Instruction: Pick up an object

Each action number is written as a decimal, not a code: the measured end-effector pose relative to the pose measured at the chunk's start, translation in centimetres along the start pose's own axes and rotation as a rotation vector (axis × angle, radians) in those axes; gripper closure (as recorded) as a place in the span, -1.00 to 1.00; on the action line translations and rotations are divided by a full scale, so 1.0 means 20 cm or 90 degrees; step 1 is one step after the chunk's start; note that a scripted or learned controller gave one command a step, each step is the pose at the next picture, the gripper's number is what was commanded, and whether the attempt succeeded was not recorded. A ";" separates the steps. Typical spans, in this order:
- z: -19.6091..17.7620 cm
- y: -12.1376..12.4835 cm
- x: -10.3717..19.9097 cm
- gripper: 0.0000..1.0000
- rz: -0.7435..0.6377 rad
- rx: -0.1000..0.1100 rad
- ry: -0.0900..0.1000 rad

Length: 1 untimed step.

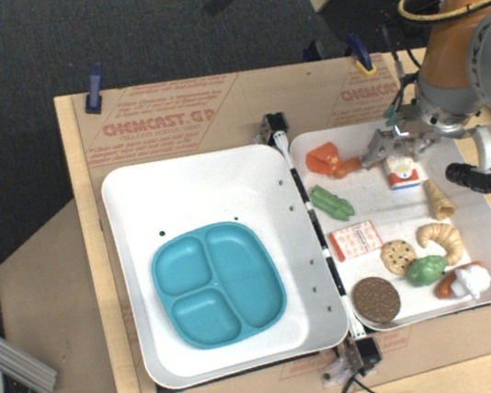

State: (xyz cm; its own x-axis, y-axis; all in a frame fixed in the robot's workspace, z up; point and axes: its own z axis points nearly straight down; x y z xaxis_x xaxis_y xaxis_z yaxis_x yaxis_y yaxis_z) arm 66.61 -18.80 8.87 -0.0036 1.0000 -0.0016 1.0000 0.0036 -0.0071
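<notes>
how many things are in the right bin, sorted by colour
Orange: 1, the carrot-like piece
Green: 2, the pod and the leafy piece
Red and white: 3, the small carton, the flat packet, the piece in the corner
Tan or brown: 4, the cookie, the croissant, the round brown disc, the small roll
Total: 10

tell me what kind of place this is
Likely a robot lab's pick-and-place bench: a robot arm reaches over two white bins, one with toy food like a croissant, one with a blue tray.

The grey arm reaches in from the right, its tool (pixel 395 145) lowered, fingers spread
</notes>
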 end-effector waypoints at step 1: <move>-0.05 0.00 0.00 1.00 0.001 0.002 0.003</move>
State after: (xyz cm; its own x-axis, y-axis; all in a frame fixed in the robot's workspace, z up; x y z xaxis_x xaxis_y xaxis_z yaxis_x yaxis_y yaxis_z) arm 66.56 -18.84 9.83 -0.0023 1.0000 0.0027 0.9999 0.0023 -0.0099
